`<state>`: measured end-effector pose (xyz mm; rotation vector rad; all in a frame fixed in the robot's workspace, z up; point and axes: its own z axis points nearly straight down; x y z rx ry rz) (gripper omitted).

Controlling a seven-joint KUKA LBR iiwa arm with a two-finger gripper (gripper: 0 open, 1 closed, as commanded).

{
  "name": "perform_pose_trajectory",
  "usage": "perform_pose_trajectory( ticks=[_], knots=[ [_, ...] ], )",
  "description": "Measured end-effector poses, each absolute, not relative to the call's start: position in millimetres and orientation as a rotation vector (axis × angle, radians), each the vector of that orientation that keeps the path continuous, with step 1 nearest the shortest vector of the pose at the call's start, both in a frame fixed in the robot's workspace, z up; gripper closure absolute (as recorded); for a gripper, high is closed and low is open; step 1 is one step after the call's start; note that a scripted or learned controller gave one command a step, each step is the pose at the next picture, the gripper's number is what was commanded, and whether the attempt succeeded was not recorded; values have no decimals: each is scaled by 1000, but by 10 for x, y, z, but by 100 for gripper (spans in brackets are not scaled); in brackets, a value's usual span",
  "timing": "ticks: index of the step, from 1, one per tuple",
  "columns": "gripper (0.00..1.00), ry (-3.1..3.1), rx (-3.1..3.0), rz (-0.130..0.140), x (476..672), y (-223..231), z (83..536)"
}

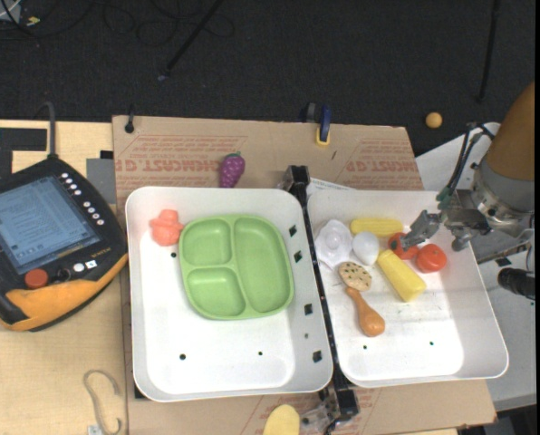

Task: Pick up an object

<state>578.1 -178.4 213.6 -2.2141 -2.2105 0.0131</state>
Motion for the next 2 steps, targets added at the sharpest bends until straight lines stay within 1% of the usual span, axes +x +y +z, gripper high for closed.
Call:
perform_pose_trajectory(
  ticks=[1,2],
  knots=[
    [0,-2221,-2221,1,5808,-1789,2216],
    [0,-2217,-2217,4,5815,-1695,1679]
  ],
)
